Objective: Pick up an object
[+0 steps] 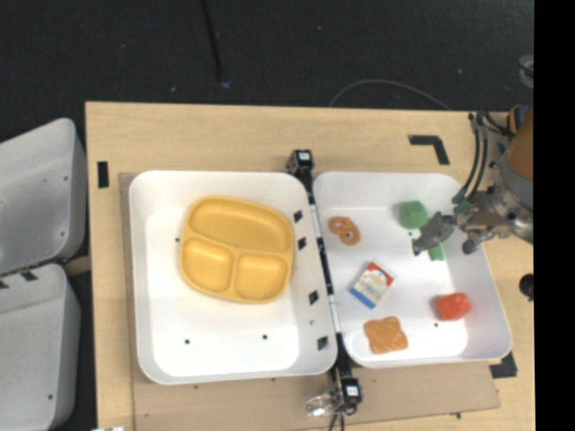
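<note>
The right bin [476, 330] holds several small things: a green block [412, 214], a brown pretzel-like ring [343, 230], a white, blue and red carton [370, 285], a red lump [452, 306] and an orange toast slice [385, 335]. My gripper [447, 239] reaches in from the right and hangs over the bin's upper right part, just right of the green block. Its two dark fingers [429, 234] stand apart, open, with nothing clamped between them. A sliver of green [437, 252] shows under the left finger; whether it belongs to the green block is unclear.
The left bin [162, 348] holds a yellow divided plate [238, 248]. A dark ridge with clips [316, 268] separates the two bins. Cables and the arm's wrist [512, 182] crowd the right bin's far right edge.
</note>
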